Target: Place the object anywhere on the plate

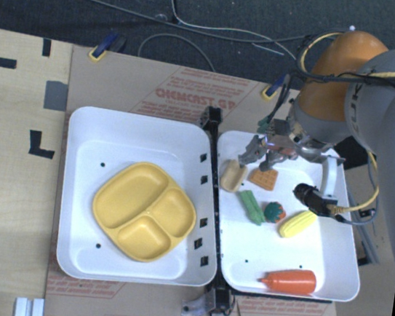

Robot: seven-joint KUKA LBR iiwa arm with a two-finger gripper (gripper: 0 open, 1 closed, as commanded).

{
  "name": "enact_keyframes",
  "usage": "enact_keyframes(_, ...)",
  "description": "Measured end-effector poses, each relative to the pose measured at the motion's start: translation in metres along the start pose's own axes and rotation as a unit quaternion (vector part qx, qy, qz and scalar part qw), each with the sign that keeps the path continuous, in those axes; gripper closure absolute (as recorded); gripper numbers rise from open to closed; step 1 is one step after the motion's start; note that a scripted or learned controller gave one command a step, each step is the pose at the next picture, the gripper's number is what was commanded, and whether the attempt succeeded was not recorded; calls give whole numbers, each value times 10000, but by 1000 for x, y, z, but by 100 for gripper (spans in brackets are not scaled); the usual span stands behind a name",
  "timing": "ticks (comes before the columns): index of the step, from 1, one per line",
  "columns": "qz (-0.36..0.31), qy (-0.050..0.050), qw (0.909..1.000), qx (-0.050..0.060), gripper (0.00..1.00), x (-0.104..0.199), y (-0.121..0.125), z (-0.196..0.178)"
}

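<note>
In the right bin (pixel 329 262), up near its back-left corner, the gripper (pixel 266 154) hangs low over a cluster of toy foods. Its two fingers stand apart — one metal finger (pixel 250 152) reaches out toward the left, the other sits closer to the wrist — and nothing is caught between them. Just below the left fingertip lies a tan bread-like piece (pixel 233 175), tilted against the bin's left wall, and beside it, right under the gripper, sits an orange waffle-patterned cracker (pixel 263 178). Whether either fingertip touches these two cannot be told from this angle.

Further toward the front of the same bin a green vegetable piece (pixel 252 206) lies on a slant, with a small round toy in green and red (pixel 273 212) just beside it and a yellow corn cob (pixel 296 224) near that. An orange-red carrot-like piece (pixel 289 281) rests well apart from the rest, along the bin's front edge.

The left bin (pixel 81 173) holds the yellow divided plate (pixel 144 210), turned at an angle, its three compartments bare. The grey arm (pixel 393 80) with its orange band (pixel 339 72) comes in from the upper right, and both bins sit on a sheet of cardboard (pixel 178 92) — the plate and the toy foods lie in separate bins.
</note>
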State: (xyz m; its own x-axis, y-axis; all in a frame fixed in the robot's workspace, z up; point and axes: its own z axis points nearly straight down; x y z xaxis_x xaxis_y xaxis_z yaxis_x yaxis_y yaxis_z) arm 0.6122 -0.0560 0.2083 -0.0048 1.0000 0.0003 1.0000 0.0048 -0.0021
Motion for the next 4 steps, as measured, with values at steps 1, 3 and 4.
enact_keyframes(1, 0, 0, 10000, -2, 100, 46, 0, 2)
enact_keyframes(3, -2, -3, 10000, -1, 100, 151, 2, -4)
enact_keyframes(4, -4, 1, 10000, -3, 100, 196, 2, -6)
